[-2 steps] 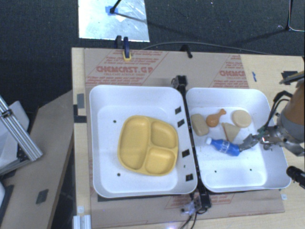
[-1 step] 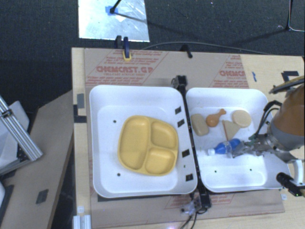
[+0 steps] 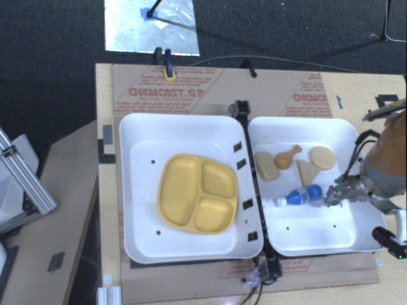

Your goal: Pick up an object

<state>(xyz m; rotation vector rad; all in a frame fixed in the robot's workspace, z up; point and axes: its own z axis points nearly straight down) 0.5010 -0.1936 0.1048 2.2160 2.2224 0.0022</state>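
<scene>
In the right bin (image 3: pixel 318 234) lie a blue bottle with a white cap (image 3: pixel 299 196), an orange drumstick-shaped piece (image 3: pixel 287 157), a beige wedge (image 3: pixel 308 171), a pale round disc (image 3: pixel 322 157) and a tan slab (image 3: pixel 266 166). My gripper (image 3: pixel 335 194) comes in from the right and sits low in this bin, just right of the blue bottle's end. The dark fingers are small and blurred, and nothing shows plainly between them.
The left bin (image 3: pixel 140 189) holds a yellow divided plate (image 3: pixel 197 193). A black clip strip (image 3: pixel 245 164) runs along the seam between the bins. Cardboard (image 3: pixel 191 91) lies under both bins. The arm's grey body (image 3: pixel 388 164) overhangs the right bin's right rim.
</scene>
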